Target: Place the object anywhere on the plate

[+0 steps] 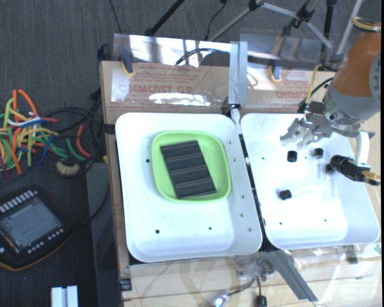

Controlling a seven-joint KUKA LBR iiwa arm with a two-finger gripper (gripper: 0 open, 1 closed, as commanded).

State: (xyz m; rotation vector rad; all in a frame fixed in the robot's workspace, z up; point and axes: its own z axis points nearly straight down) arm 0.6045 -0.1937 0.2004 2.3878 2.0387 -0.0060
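A dark grey ribbed rectangular block (189, 169) lies flat on the green plate (160, 171), roughly in its middle. The plate sits in the left white bin (179, 235). My gripper (304, 153) hangs over the upper part of the right white bin (320, 226), well to the right of the plate. Its two black fingertips (292, 155) stand apart, open, with nothing between them.
A small black piece (285, 194) lies on the right bin's floor, below the gripper. A black and yellow connector (347, 167) juts out by the wrist. A cardboard wall (179, 85) backs the bins. Coloured cables (25, 133) and a pendant (25, 226) lie off to the left.
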